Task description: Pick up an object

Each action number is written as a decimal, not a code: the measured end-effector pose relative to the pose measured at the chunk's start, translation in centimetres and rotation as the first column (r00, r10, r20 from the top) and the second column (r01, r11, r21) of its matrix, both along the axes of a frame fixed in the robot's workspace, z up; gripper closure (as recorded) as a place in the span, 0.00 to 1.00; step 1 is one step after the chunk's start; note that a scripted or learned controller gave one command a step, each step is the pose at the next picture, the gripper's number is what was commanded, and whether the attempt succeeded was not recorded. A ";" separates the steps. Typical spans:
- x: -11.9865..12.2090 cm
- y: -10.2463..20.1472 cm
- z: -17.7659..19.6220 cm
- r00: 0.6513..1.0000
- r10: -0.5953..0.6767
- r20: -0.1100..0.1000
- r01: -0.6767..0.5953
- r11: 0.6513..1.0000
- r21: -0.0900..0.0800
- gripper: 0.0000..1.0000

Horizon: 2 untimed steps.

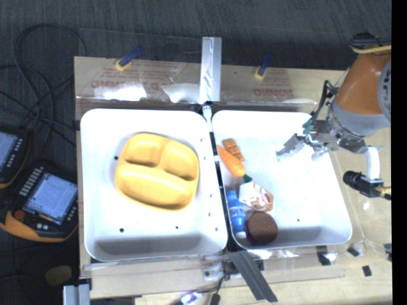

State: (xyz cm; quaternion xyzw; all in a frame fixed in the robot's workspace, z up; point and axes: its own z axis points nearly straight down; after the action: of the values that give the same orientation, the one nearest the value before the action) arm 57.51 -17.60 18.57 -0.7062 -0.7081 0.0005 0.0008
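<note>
In the right bin [299, 196], several small objects lie along the left wall: an orange carrot-shaped toy [233, 164] with a brown ridged piece [231, 147] at its far end, a white and red packet [257, 197], a blue bottle [234, 212] and a dark brown round object [261, 228]. My gripper [300, 149] hovers over the right bin's upper right part, well to the right of these objects. It is open, with nothing between its fingers [287, 146]. A large yellow divided tray [156, 169] lies in the left bin [102, 227].
The arm's orange band [359, 88] stands over the right bin's far right corner. A black fitting [360, 182] juts out beside the right rim. Handheld devices [44, 199] and cables lie on the floor to the left of the bench.
</note>
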 end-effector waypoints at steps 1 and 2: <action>-5.1 7.7 -8.0 0.968 0.250 -0.001 -0.250 0.968 0.002 0.00; -0.3 7.6 -9.6 0.874 0.486 0.008 -0.486 0.874 -0.007 0.00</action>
State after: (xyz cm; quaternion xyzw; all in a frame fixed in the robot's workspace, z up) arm 57.26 -10.03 8.96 -0.5057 -0.8627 -0.0010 -0.0043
